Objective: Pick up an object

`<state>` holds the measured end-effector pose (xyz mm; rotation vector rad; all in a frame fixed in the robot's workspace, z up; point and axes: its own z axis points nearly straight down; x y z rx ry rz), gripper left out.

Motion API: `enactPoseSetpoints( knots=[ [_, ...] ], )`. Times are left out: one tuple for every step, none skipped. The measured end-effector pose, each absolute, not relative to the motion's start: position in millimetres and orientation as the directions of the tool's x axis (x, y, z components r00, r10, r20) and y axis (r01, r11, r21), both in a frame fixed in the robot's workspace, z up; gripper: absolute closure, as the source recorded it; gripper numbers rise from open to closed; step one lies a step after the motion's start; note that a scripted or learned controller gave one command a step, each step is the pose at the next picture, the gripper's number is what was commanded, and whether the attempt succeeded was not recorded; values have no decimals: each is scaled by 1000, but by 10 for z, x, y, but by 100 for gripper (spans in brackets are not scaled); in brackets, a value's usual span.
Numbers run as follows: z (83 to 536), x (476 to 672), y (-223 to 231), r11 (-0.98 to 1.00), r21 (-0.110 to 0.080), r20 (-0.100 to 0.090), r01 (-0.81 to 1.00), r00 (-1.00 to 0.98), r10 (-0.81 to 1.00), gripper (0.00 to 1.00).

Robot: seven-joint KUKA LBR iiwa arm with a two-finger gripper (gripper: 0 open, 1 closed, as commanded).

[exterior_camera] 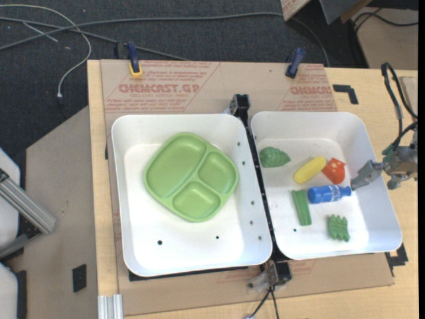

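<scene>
The gripper, partly cut off at the frame edge, hangs over the right bin; whether its jaws are apart cannot be told. The blue bottle lies just beside them, the orange piece near.

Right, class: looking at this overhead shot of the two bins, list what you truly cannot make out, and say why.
1. Gripper, camera view: blurred and small at the right bin's edge, so how its fingers stand is unclear.
2. Arm: cut off by the picture's right edge.
3. Blue bottle: too small to read any label.
4. Small dark marks in the left bin: too small to identify.
</scene>
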<state>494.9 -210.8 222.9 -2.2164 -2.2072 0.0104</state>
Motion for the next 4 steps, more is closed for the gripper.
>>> enactPoseSetpoints(
  knots=[
    [2297, 4980, -2102, 0, -1, 1, 1000, 0, 1000, 0],
    [1705, 4927, -2096, -1, -3, 2, 1000, 1, 1000, 0],
    [1282, 4932, -2083, -1, -5, 4, 1000, 1, 1000, 0],
    [823, 4926, -2075, -1, -5, 3, 1000, 1, 1000, 0]
  ],
)
